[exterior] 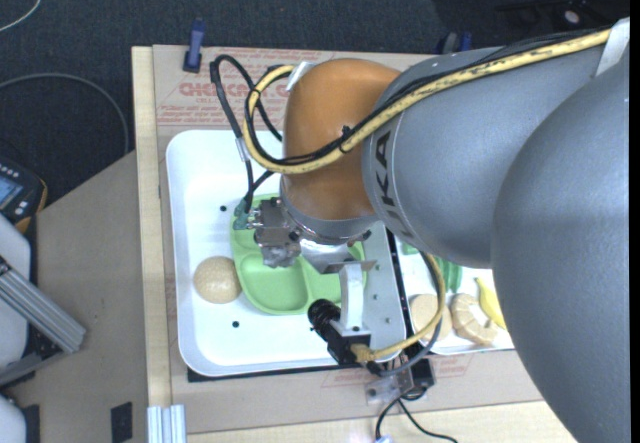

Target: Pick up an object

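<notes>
Arm over left bin, apparently above green object.

The left bin has open white floor along its far and left sides. A beige ball and a green dish crowd its near middle, while the arm covers its right side and most of the right bin.

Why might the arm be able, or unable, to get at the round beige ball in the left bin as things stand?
Probably able. The beige ball lies uncovered on the floor of the left bin, beside the green dish, with nothing over it. The arm hangs just to its right.
</notes>
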